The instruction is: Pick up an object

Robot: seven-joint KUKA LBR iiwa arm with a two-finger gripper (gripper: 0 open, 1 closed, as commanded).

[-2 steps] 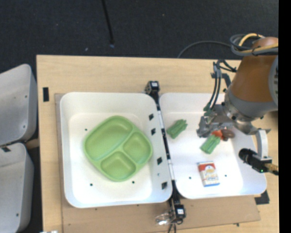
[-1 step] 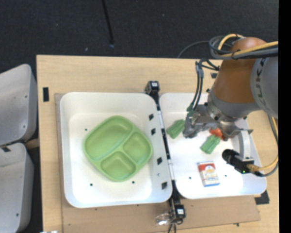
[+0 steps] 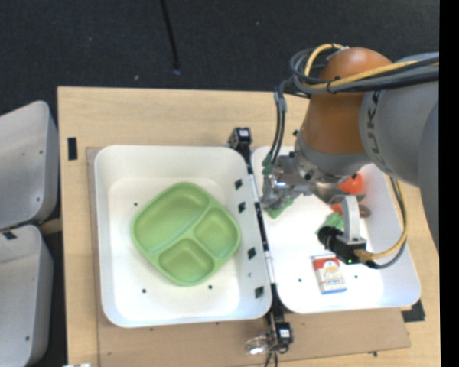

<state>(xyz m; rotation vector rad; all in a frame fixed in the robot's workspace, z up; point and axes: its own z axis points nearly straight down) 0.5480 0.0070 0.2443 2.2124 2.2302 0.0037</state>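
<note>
A small red-and-white printed cardboard box (image 3: pixel 330 273) lies flat in the lower right of the frame, in the right white bin (image 3: pixel 382 293). It is judged light and stiff, best taken across its narrow sides. The state of the pincer (image 3: pixel 278 193) cannot be told.

Green divided plate (image 3: pixel 186 233) in left bin (image 3: pixel 107 281), small carton (image 3: pixel 329 273) in right bin (image 3: pixel 390 289)
</note>
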